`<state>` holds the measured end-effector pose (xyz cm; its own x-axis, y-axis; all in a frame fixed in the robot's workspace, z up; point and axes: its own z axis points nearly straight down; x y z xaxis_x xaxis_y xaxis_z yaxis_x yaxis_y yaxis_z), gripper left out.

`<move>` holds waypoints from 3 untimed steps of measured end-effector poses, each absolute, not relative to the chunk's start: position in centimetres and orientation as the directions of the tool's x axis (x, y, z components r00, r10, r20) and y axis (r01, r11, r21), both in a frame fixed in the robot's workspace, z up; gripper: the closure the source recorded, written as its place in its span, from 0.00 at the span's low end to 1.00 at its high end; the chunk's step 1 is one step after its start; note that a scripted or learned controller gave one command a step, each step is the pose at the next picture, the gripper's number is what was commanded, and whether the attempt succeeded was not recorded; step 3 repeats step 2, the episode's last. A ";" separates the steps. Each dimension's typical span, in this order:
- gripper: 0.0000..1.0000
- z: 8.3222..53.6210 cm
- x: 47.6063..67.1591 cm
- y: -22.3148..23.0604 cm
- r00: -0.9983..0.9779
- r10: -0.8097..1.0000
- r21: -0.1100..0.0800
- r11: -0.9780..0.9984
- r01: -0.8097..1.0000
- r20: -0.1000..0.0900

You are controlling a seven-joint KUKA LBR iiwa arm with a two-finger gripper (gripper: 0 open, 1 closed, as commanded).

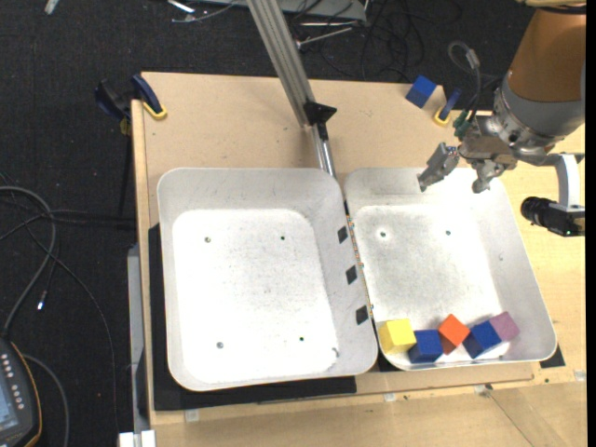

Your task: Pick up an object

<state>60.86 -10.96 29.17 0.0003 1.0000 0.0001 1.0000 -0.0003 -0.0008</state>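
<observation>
Five blocks (yellow (397,332), two blue, orange (453,330), purple (504,325)) crowd the right bin (410,250) at 6 o'clock; my claw (460,169), released, hovers at its 12 o'clock rim.

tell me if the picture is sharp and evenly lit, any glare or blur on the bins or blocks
Camera view: even, soft lighting, no strong glare on the right bin or left bin; the blocks, such as the orange block, read clearly with faint shadows; the gripper looks slightly soft; the dark floor holds little detail.
</observation>
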 end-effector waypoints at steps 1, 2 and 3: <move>0.00 18.9 61.5 -14.1 0.003 1.000 -0.008 -0.003 1.000 0.000; 0.00 13.7 62.0 -12.3 -0.003 1.000 -0.005 0.003 1.000 0.001; 0.00 13.7 62.0 -12.3 -0.003 1.000 -0.005 0.003 1.000 0.001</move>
